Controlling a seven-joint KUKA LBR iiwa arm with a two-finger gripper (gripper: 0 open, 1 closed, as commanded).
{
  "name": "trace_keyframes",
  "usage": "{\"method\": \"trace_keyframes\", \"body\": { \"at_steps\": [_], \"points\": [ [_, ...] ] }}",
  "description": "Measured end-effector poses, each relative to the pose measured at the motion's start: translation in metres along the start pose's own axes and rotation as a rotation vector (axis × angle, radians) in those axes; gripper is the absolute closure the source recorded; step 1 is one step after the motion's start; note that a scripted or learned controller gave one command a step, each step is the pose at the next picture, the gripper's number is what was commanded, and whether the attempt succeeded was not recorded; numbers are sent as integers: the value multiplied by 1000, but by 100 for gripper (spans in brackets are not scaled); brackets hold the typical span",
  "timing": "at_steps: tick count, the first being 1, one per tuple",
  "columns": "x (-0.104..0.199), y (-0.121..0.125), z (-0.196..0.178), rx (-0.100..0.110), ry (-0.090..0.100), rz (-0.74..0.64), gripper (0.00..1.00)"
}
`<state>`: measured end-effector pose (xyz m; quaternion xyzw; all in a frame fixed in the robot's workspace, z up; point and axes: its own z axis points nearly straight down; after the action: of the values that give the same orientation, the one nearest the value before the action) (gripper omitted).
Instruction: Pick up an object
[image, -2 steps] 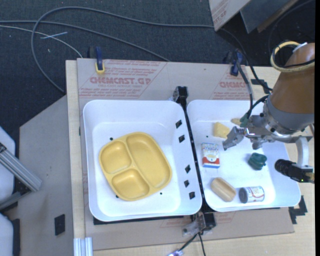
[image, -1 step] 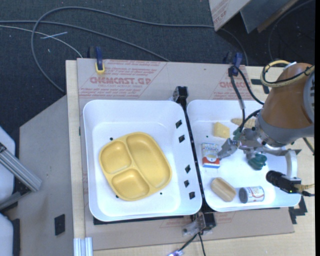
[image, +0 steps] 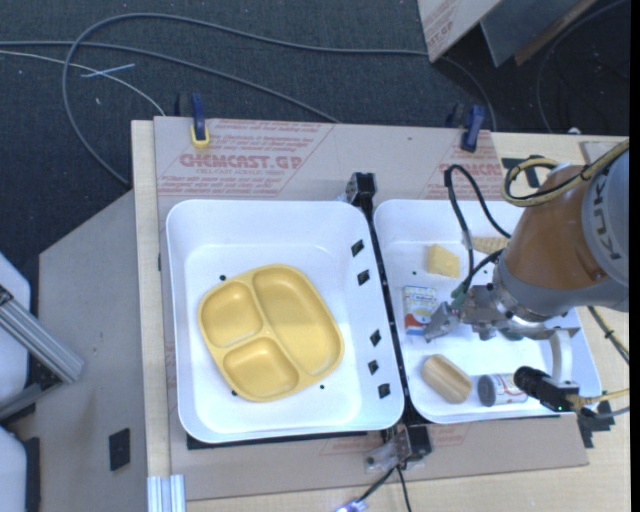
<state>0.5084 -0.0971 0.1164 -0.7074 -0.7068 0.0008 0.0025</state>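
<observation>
In the right bin (image: 400, 222) lie a pale yellow block (image: 443, 261), a small white packet with red print (image: 419, 305), a tan cylinder (image: 446, 378) and a grey-and-white tube (image: 500, 389). My gripper (image: 447, 318) reaches in from the right and hangs low over the bin's middle, its tip next to the white packet and above the tan cylinder. The arm's grey body and orange band (image: 548, 240) cover the bin's right part. I see nothing between the fingers.
The left bin (image: 185, 240) holds a yellow divided plate (image: 270, 331). A black divider with clips (image: 375, 300) runs between the bins. Cables (image: 470, 200) loop over the right bin's back. Blue clamps (image: 199, 120) hold the cardboard base at the far edge.
</observation>
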Motion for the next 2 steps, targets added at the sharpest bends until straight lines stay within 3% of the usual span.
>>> {"method": "trace_keyframes", "body": {
  "at_steps": [1,2],
  "points": [
    [0,1,-12,-4,-1,1,100],
    [1,-7,-58,-7,-2,-1,100]
  ]
}}
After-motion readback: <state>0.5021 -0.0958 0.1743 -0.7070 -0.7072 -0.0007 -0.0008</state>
